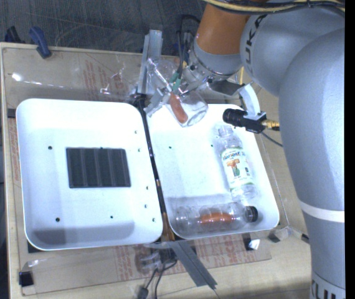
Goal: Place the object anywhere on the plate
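Note:
A dark ribbed rectangular plate [98, 167] lies flat in the middle of the left bin [34, 123]. My gripper [167, 96] hangs over the back left corner of the right bin [184, 167], close to the divider between the bins. A small clear container with an orange-red piece inside [181, 110] sits right at the gripper's tip, tilted. Clear plastic glare hides how the two meet. The plate is well to the left and nearer the front than the gripper.
A clear bottle with a white and green label [236, 164] lies along the right bin's right side. Another clear bottle with orange contents and a black cap [215, 216] lies across its front. Crumpled clear film [118, 83] lies behind the bins.

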You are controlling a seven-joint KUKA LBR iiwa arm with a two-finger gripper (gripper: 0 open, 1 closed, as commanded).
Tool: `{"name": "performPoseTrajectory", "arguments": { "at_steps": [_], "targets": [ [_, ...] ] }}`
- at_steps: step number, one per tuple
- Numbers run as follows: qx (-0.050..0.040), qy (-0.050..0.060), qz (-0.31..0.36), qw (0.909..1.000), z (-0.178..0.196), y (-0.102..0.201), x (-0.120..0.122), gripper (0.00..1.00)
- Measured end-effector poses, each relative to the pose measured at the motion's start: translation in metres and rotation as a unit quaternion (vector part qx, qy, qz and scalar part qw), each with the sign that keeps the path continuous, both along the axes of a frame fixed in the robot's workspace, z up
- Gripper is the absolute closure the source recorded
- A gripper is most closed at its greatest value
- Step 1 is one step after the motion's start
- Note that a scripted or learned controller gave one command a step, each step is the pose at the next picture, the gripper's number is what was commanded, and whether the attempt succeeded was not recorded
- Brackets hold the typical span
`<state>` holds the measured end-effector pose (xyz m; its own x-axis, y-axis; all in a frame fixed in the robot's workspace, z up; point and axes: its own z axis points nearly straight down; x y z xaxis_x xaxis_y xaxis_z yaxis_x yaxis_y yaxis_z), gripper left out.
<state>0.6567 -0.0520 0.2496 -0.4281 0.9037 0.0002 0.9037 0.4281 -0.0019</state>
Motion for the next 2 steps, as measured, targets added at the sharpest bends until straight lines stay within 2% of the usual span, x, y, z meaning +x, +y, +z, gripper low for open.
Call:
{"name": "performPoseTrajectory", "arguments": {
  "at_steps": [1,2],
  "targets": [
    [0.0004,0.002,0.173,0.9850,-0.024,0.045,-0.026,1.00],
    [0.0000,0.000,0.248,0.9688,-0.008,0.017,-0.012,1.00]
  ]
}}
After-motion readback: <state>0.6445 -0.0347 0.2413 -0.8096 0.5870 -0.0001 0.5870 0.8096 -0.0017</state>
